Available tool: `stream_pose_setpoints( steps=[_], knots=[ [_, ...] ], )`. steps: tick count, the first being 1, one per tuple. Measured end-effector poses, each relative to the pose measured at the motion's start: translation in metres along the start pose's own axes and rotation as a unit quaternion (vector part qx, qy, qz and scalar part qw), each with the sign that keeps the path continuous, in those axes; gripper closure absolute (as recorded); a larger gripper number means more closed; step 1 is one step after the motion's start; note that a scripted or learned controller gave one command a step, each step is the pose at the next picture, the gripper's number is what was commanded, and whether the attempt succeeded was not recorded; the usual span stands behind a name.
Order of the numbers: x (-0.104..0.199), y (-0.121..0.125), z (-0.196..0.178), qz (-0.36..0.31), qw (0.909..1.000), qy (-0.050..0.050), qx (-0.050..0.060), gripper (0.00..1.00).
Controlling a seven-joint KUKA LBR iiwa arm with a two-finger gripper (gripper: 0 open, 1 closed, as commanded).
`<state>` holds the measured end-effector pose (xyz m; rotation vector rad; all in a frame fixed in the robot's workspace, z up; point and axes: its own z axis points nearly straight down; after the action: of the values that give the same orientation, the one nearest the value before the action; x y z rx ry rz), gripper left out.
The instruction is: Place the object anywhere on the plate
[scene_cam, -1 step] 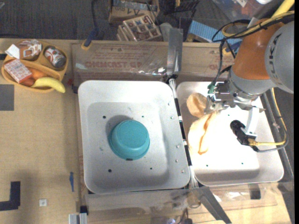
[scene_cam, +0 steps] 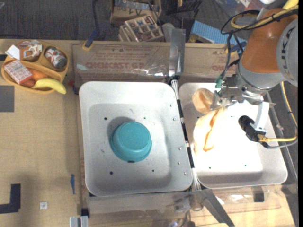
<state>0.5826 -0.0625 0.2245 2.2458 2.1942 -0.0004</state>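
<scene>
Grey metal of the gripper [scene_cam: 226,96] hangs over the back left part of the right bin [scene_cam: 246,174], and its own body hides the jaws, so I cannot tell how they stand. Just beside it, to its left, lies one pale tan object [scene_cam: 202,100]; whether the two touch is not clear. Below that, one washed-out yellowish cloth-like thing with an orange streak [scene_cam: 207,132] spreads along the bin's left side. One arm [scene_cam: 265,46] reaches in from the right, orange band above the wrist, black cables looping round it. Two white bins sit side by side. One teal plate [scene_cam: 131,141] sits mid-floor in the left bin [scene_cam: 94,98], well apart from the tan object. Far left, one dish [scene_cam: 9,74] holds a banana [scene_cam: 49,84] and other toy food.
</scene>
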Motion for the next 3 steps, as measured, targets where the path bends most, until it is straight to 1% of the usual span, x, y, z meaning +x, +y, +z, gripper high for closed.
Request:
stream_pose_setpoints(
  steps=[1, 2, 3],
  knots=[
    [0.041, -0.006, -0.005, -0.198, 0.9801, 0.001, 0.001, 1.0],
    [0.088, -0.018, 0.006, -0.389, 0.9214, 0.001, 0.0, 1.0],
    [0.128, -0.033, 0.004, -0.563, 0.8268, 0.001, -0.001, 1.0]
  ],
)
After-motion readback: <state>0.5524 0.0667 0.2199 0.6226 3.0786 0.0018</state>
